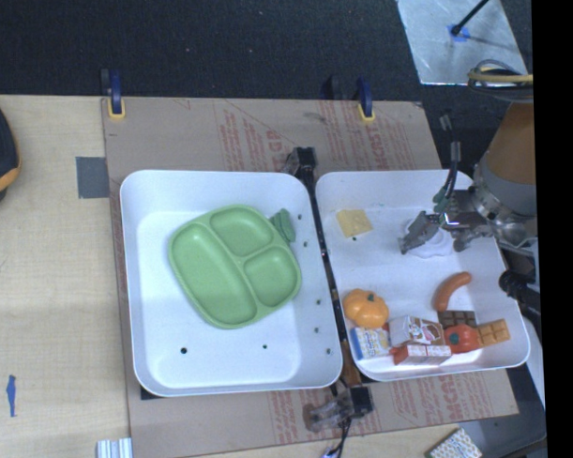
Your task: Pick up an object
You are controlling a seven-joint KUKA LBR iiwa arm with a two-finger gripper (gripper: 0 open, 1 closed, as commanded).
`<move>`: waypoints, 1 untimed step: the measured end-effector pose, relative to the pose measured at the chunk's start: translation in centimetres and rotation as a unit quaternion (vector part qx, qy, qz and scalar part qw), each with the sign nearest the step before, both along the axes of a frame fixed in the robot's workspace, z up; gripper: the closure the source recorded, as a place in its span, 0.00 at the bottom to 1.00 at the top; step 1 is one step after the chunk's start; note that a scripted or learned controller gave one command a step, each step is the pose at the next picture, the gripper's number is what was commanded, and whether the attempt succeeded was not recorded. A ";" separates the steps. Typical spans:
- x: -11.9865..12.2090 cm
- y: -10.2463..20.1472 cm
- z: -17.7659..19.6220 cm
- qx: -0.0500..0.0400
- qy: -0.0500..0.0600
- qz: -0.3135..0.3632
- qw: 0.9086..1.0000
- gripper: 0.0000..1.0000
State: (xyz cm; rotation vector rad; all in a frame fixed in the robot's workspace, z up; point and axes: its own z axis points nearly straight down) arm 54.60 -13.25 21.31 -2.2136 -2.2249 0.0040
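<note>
Bright even overhead light, slightly soft

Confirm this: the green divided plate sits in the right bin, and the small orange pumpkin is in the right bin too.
Not quite. The camera view shows the green divided plate in the left bin, not the right. The small orange pumpkin is indeed in the right bin.

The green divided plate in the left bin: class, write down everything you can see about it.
The green divided plate is pale green, looks like smooth plastic, rounded in outline, with three shallow compartments split by raised ridges. It lies flat, right way up, turned at a slant, on the floor of the left white bin, towards its middle. A small green scrap sits at its upper right edge; nothing lies in its compartments.
</note>
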 end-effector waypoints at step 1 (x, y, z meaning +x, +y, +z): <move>-2.8 -7.1 -2.7 -0.002 0.002 -0.003 1.000 0.00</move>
